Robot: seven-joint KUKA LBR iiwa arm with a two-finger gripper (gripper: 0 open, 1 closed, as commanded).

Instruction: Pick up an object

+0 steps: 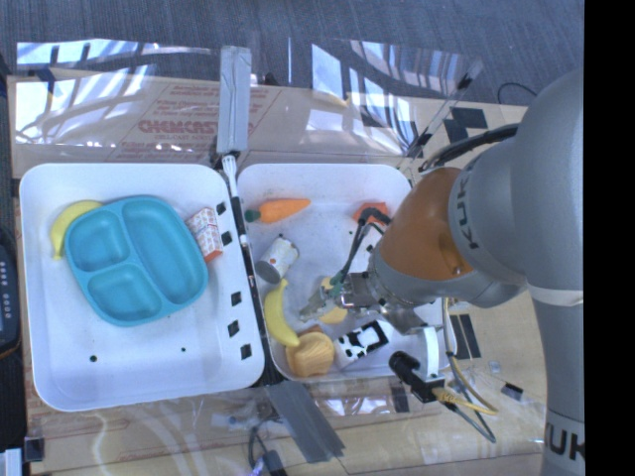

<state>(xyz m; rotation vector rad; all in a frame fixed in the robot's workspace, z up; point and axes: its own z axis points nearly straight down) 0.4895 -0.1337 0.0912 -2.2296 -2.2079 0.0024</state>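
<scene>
Left bin (60, 365): a blue divided plate (134, 259) lies tilted at centre, a yellow banana (65, 222) tucked under its 10 o'clock edge, a small red-and-white carton (205, 233) touching its 3 o'clock edge by the divider.

Right bin (317, 178): an orange carrot (280, 209) lies at 11 o'clock; a silver can (277, 257) sits below it; a second banana (277, 315) runs down toward a tan round object (311, 354) at 6 o'clock. A black-and-white patterned item (361, 339) sits at 5 o'clock. An orange-red item (372, 211) shows at 1 o'clock, partly hidden by the arm.

The gripper (327, 300) hangs low over the bin's centre, just beside the second banana; whether it is open, closed or holding anything cannot be told
</scene>
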